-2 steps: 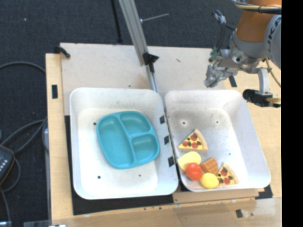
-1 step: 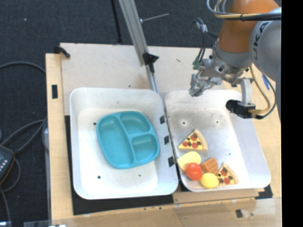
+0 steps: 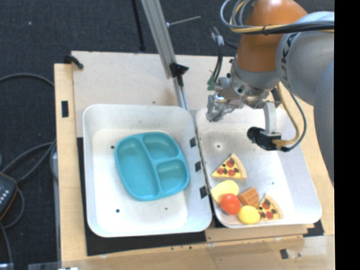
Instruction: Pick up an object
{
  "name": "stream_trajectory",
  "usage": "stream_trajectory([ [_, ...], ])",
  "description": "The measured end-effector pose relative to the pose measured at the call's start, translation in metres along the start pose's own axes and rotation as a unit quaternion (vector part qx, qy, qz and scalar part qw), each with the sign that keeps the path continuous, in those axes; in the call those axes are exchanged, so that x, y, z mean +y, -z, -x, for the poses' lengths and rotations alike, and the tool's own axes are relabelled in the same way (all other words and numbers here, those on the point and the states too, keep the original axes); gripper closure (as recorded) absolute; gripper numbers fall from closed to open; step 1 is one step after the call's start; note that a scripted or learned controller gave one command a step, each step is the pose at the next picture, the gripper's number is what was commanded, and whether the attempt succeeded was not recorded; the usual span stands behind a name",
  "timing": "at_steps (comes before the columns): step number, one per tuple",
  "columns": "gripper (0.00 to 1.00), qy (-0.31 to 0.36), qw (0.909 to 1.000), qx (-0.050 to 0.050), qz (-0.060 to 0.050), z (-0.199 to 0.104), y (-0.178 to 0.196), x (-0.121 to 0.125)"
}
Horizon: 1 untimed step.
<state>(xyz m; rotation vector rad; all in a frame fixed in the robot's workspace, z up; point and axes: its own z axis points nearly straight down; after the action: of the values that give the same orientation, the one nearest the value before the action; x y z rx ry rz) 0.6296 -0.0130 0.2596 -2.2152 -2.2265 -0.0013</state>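
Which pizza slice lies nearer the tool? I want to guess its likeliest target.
The upper pizza slice, lying alone mid-bin. The other slice sits at the bin's near edge beside the toy food pile, farther from the tool.

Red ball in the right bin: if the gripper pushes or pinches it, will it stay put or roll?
The red ball looks round and smooth, so it would probably roll if nudged and may squirt out of a pinch. It sits wedged against the pale yellow piece and the yellow ball, which may check its roll at first. It looks like a light toy.
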Motion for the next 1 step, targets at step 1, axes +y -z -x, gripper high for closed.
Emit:
stream_trajectory([
  [1,1.0,0.001,1.0,0.0,-0.001,-0.052,-0.0053,-0.0332],
])
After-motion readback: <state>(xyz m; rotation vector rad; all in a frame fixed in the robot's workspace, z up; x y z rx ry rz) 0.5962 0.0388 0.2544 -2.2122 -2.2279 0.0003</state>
